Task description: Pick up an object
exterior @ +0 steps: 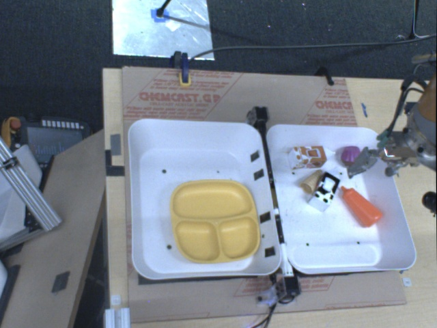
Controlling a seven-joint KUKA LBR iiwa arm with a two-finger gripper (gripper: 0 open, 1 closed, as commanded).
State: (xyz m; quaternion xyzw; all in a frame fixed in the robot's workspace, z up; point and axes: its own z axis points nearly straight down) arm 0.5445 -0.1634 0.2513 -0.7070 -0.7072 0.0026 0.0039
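Observation:
The right bin (341, 255) holds several small objects. A white and brown carton (307, 156) lies at the back, with a purple lump (350, 154) to its right. A tan cone (311, 180) touches a black and white block (325, 190). An orange bottle (361, 206) lies slantwise to the right of the block. My gripper (375, 166) hangs over the bin's right side, just right of the purple lump and above the orange bottle. Its fingers (360, 162) are spread open with nothing between them.
The left bin (147, 149) holds a yellow divided tray (214, 220). A black divider with clips (268, 190) runs between the bins. Both bins rest on a cardboard sheet (205, 94). A silver plate (162, 19) lies at the back.

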